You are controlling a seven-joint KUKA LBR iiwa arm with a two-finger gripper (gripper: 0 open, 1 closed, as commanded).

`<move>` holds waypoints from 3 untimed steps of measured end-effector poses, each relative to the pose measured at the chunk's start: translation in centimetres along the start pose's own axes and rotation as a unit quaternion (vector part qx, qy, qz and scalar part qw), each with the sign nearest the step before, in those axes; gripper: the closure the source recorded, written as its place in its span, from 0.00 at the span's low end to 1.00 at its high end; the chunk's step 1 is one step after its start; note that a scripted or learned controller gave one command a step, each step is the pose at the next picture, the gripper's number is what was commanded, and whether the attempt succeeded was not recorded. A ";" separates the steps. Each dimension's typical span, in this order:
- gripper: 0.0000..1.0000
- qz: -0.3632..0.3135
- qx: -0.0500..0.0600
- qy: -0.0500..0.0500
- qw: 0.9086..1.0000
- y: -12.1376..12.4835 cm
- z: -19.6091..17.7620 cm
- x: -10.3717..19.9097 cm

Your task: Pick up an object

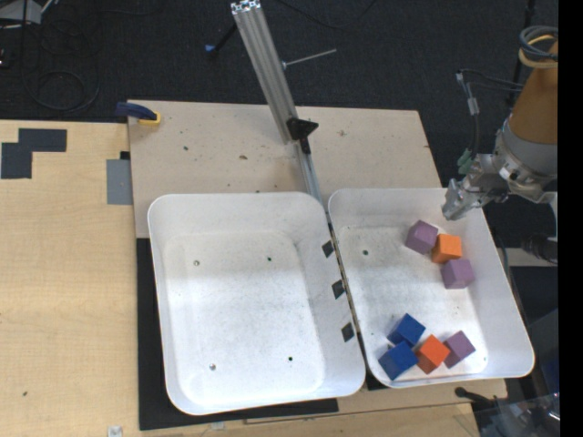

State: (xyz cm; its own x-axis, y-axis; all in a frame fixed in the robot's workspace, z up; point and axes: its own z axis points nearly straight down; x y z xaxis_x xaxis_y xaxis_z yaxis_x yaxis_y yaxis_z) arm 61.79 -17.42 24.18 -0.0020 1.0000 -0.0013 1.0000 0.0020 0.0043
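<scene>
- I am hovering my gripper [458,200] at the upper right of the frame, above the far rim of the right bin [510,308], and nothing is showing between its tips; how wide it is set I cannot tell from this slant.
- I judge I am in the approach step: nothing is picked yet.
- The blocks are all lying in the right bin. Nearest me are a purple cube [422,237], an orange cube [447,248] touching it, and a second purple cube [457,272] just below.
- Toward the lower right are sitting two blue cubes [403,342], another orange cube [433,353] and a small purple cube [460,346], packed together.
- The left bin [182,244] is sitting in the middle of the frame.
- Next I am needing to move down and left onto the near purple cube, straddling it without nudging its orange neighbour.
</scene>
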 end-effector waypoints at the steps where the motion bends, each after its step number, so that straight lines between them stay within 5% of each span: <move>1: 1.00 -0.001 0.003 0.002 1.000 -1.6 -0.8 4.7; 3: 1.00 -0.001 0.004 0.002 1.000 -3.8 -0.6 13.4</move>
State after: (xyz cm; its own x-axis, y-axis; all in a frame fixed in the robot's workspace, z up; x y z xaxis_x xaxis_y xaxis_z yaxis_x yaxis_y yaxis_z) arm 57.99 -3.99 24.76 -0.0042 1.0000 0.0029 1.0000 0.0042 -0.0047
